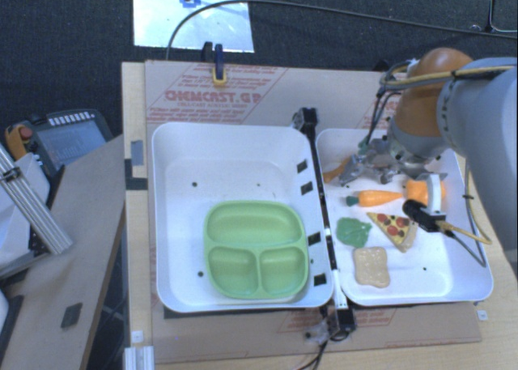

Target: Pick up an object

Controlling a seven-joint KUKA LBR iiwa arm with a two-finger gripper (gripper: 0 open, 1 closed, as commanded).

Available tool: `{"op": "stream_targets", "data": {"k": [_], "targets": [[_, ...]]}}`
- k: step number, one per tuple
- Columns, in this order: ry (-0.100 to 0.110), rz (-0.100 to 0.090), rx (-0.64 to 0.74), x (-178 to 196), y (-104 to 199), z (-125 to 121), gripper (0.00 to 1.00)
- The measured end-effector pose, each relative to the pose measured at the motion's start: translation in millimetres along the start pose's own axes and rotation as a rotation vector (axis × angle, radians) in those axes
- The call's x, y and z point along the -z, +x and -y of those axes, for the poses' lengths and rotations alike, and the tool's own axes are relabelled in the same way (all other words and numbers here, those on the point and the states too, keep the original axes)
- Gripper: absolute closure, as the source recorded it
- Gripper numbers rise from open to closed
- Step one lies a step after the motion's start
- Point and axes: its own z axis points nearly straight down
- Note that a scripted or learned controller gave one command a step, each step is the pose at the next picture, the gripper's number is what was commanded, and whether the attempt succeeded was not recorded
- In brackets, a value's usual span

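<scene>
Carrot [379, 197] lies just below my tool [379, 162]; I can't tell its state. It looks stiff, light, slick; I'd grip mid-body.

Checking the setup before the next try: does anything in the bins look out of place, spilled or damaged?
Nothing stands out. The green tray lies flat in the left bin. In the right bin the carrot, pizza slice, toast and green leaf lie apart and look whole. The gripper hangs low over that bin's far side.
</scene>
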Motion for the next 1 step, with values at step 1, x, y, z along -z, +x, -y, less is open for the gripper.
{"op": "stream_targets", "data": {"k": [1], "targets": [[-0.005,0.0,0.0,13.6,-0.1,-1.7,1.0]]}}
